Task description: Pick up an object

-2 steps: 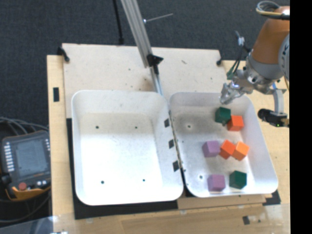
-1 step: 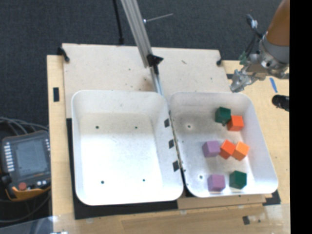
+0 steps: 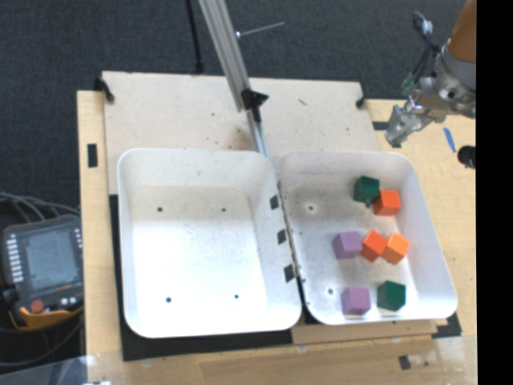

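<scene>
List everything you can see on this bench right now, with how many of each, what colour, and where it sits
green blocks: 2, dark green, right bin; one at the far end, one at the near end
orange blocks: 3, orange, right bin; one beside the far green block, two touching each other mid-bin
purple blocks: 2, light purple, right bin; one mid-bin left of the orange pair, one at the near end
right bin: 1, white, right half of the bench
left bin: 1, white, left half of the bench
metal post: 1, silver, behind the bins
handheld control pad: 1, grey with a screen, off the bench at left
gripper: 1, metallic, above the bench beyond the right bin's far corner
</scene>
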Robot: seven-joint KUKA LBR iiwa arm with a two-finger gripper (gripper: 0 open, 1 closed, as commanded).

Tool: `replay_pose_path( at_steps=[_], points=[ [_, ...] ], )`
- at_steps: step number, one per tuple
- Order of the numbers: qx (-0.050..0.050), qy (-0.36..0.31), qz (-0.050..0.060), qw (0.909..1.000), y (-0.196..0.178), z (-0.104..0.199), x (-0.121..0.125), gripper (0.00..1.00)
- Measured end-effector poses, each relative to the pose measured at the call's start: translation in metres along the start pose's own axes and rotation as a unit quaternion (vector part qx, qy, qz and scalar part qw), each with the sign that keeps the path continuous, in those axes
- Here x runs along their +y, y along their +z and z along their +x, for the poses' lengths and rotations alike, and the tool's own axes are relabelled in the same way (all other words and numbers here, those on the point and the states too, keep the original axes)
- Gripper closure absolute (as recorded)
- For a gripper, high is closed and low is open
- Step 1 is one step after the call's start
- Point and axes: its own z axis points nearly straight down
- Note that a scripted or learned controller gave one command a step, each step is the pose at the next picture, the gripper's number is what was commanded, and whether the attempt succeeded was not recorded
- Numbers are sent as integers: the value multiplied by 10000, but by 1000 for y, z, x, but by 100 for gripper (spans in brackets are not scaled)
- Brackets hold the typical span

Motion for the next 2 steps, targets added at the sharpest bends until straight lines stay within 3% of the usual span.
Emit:
replay_pose_path(
  at_steps=[2],
  points=[
    [7,-7,30,10000,20,99,-4,100]
  ],
)
